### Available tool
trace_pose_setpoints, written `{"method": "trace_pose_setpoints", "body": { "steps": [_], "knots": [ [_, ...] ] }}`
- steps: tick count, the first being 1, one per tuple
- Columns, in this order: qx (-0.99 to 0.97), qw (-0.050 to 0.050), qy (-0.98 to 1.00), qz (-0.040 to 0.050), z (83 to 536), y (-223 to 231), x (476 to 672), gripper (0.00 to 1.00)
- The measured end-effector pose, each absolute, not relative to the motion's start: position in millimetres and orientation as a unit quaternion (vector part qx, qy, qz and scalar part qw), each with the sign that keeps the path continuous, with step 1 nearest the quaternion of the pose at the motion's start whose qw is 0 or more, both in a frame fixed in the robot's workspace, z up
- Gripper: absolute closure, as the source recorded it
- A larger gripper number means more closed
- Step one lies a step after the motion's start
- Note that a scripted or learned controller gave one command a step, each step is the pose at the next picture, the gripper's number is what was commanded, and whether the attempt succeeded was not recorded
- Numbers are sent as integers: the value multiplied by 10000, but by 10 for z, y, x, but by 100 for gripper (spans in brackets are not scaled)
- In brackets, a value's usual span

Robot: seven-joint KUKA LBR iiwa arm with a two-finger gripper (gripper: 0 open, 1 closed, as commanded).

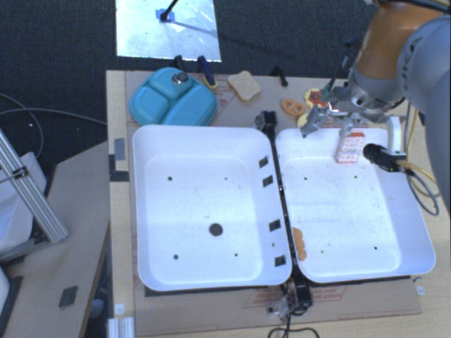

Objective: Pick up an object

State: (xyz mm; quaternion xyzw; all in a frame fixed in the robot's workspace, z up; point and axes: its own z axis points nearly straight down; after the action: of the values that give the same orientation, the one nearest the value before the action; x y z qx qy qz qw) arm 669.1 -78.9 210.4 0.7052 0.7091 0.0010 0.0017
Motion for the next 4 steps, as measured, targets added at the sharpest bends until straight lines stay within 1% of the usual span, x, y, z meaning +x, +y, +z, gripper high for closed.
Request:
{"method": "trace_pose_setpoints", "body": {
  "steps": [1,2,3,4],
  "knots": [
    [7074,6,7068,-2,1573,-1230,6566,0],
    [7056,27,7086,17,2024,-1296,6700,0],
    [7080,4,7063,1,797,-1593,6178,0],
    [7056,-38,7085,-40,842,-1227,6681,0]
  ]
}}
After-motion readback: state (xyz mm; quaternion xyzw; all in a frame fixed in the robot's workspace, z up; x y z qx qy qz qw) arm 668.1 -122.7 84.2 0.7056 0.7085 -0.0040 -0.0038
